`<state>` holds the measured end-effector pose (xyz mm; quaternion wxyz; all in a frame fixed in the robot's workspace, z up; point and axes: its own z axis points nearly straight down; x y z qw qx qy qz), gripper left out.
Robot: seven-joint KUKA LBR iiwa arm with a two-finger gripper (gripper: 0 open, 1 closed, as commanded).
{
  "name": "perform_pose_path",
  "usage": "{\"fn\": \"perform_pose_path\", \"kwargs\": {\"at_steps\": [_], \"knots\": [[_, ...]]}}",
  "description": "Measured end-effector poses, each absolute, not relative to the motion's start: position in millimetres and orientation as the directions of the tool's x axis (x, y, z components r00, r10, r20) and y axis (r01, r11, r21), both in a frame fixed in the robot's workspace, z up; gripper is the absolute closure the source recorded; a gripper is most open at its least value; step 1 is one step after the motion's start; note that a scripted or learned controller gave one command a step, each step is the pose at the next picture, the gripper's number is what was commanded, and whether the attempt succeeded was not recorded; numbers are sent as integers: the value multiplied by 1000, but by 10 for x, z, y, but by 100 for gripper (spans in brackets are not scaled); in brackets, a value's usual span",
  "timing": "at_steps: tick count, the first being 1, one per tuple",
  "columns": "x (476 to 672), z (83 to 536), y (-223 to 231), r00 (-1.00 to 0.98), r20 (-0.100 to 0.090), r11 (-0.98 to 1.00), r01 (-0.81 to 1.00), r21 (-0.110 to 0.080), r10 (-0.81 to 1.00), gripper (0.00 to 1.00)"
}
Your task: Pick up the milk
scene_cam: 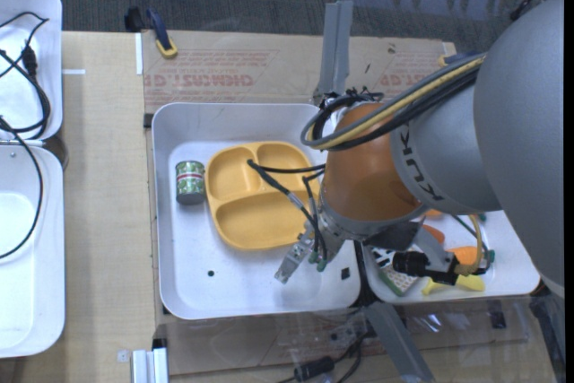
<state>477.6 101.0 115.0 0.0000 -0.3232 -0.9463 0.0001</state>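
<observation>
My gripper (pixel 294 265) hangs low over the left bin (pixel 170 220), just off the near right corner of a yellow divided plate (pixel 256 193). Nothing shows between its metal tips. The grey arm with its orange band (pixel 363 170) covers most of the right bin (pixel 516 278). In the strip of that bin that shows lie a white speckled item (pixel 400 282), orange pieces (pixel 433 236) and a yellow piece (pixel 453 284). I cannot tell which of these, if any, is the milk.
A small green-labelled can (pixel 189 182) stands left of the plate. A small black speck (pixel 211 274) lies on the left bin's floor. A blue and yellow clamp (pixel 160 33) sits on the bench behind. White basins with black cables (pixel 22 94) fill the far left.
</observation>
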Motion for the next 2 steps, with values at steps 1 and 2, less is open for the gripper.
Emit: {"fn": "perform_pose_path", "kwargs": {"at_steps": [1, 2], "knots": [[4784, 1913, 311, -819, -1, 819, 574, 0, 574, 0], [4780, 1912, -447, -761, -1, 761, 649, 0, 649, 0]]}}
